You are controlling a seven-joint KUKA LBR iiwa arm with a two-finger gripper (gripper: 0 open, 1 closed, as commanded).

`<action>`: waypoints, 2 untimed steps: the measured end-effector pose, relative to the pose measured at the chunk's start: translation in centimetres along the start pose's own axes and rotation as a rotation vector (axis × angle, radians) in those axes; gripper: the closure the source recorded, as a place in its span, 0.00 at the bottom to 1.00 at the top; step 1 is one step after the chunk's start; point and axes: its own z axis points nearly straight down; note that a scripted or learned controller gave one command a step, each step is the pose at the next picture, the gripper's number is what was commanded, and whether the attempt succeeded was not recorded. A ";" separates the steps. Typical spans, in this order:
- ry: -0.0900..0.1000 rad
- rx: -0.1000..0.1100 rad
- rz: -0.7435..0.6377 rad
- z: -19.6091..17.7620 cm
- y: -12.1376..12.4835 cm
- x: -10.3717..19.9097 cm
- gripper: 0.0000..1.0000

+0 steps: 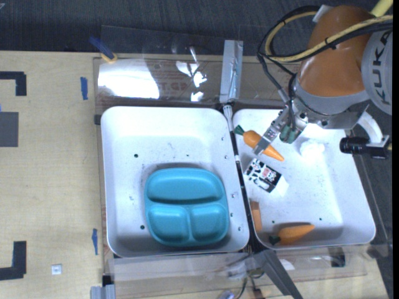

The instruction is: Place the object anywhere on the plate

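A blue divided plate (pixel 186 205) lies in the left white bin (pixel 118 136), toward its front. A small orange carrot (pixel 254 140) with a green top lies in the back left part of the right bin (pixel 355 210). My gripper (pixel 269 141) reaches down from the right and sits right over the carrot's thick middle, touching or nearly touching it. The carrot's tip pokes out at the lower right of the gripper. The grey wrist and its orange band rise above and to the right.
A black-and-white patterned piece (pixel 264 175) lies just in front of the carrot. A second carrot (pixel 297 231) rests at the right bin's front edge, with a slim orange piece (pixel 255 214) by the divider. A small white lump (pixel 312 147) sits right of the gripper.
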 end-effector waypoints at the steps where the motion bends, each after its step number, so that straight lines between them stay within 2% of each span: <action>1: 0.000 -0.001 -0.109 -3.4 1.4 2.5 1.00; 2: 0.012 0.008 -0.175 7.6 8.3 10.2 1.00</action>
